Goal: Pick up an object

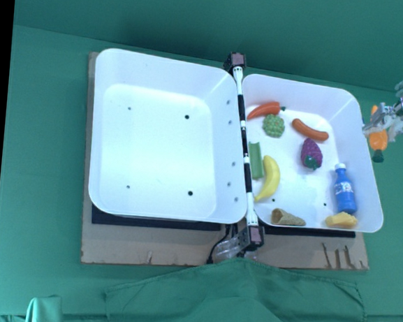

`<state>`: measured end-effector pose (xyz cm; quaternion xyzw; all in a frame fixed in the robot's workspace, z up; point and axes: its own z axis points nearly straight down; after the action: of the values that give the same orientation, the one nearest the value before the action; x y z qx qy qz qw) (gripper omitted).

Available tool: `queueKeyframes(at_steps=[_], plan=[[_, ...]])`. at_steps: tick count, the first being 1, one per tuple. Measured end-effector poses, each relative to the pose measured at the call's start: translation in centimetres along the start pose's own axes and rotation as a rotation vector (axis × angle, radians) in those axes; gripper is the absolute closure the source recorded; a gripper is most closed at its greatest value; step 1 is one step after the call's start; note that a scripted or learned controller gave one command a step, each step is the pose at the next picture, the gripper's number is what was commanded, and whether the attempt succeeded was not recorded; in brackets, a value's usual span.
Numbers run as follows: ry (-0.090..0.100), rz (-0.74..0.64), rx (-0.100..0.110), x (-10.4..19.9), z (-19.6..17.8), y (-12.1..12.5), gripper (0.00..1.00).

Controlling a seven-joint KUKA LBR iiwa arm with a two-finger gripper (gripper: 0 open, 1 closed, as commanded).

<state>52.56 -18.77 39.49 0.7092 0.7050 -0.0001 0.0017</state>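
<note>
Off the right bin's (366,199) far edge we see the gripper (379,134) half cut off | clamped on a small orange carrot-like toy (378,140) | detail too blurry to call.

No readable text anywhere; the blue bottle (344,191) has a label too small to read

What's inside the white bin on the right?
In the right bin: a carrot, broccoli, sausage, purple grapes, cucumber, banana, blue bottle, cone and an orange wedge. Anything beneath them is hidden.
</note>
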Motion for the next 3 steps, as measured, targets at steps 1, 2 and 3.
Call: queueKeyframes(at_steps=[1,2,3], plan=[[-0.001,-0.002,-0.004,0.02,-1.11,0.16,1.00],[-0.001,-0.002,-0.004,0.01,-1.95,0.30,1.00],[0.000,-0.002,-0.002,0.02,-1.81,0.23,1.00]])
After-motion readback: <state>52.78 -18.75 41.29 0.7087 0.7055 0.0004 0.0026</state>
